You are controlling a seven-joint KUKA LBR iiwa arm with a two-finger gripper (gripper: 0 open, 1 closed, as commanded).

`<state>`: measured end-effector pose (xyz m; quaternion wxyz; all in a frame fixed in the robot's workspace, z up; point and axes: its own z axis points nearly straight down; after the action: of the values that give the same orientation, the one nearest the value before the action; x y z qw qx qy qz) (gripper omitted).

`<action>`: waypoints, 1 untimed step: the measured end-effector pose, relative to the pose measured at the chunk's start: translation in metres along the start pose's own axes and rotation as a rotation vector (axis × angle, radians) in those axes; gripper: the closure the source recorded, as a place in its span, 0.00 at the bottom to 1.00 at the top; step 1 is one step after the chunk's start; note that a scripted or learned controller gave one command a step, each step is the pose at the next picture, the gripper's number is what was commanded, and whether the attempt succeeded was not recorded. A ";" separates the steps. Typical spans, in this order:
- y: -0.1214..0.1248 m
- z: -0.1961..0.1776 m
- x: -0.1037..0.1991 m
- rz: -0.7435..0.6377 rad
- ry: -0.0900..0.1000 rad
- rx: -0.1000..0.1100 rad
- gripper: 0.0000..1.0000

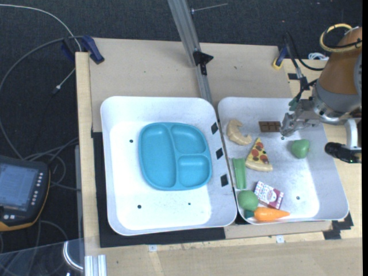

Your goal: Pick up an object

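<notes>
Two shallow white bins sit side by side on the bench. One, the left white bin point(115, 154), holds a sky-blue plastic divided tray point(174, 155) with three compartments. Right of that tray, the right white bin point(322, 203) carries the toys: a beige croissant-like piece point(237, 132), a small brown chocolate bar point(268, 126), a pizza slice point(259, 155), a green stick point(239, 173), a green ball point(248, 199), an orange carrot point(270, 214), a pink-and-white packet point(268, 194) and a green pear-shaped fruit point(299, 148). Farthest from the tray, the gripper point(286, 132) hangs just beside the chocolate bar (finger spacing unclear), nothing visibly held.
</notes>
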<state>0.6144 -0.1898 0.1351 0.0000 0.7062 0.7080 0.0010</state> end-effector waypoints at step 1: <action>-0.004 -0.046 -0.002 0.002 -0.003 -0.004 1.00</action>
<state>0.6104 -0.1917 0.1806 0.0026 0.7070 0.7072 0.0015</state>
